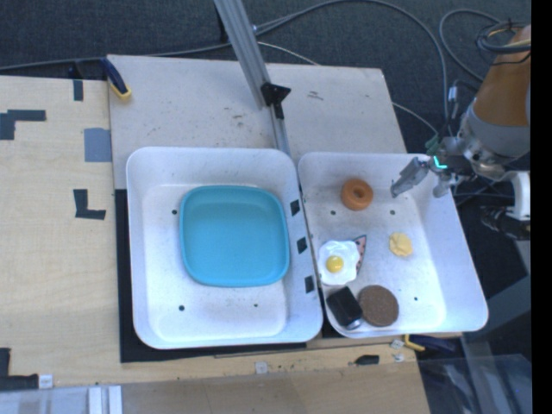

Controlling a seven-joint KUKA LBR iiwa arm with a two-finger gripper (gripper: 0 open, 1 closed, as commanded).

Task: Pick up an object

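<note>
The gripper (420,177) hangs over the right bin's (457,270) upper right corner; whether its jaws are open I cannot tell, and nothing shows between them. Below-left sits a glazed ring doughnut (356,194). Nearer lie a glossy fried egg (338,261), a lumpy yellow piece (400,245), possibly foam, a round brown cookie (378,305) and a black block (344,306). The left bin (155,257) holds a smooth square blue plate (234,235).
</note>
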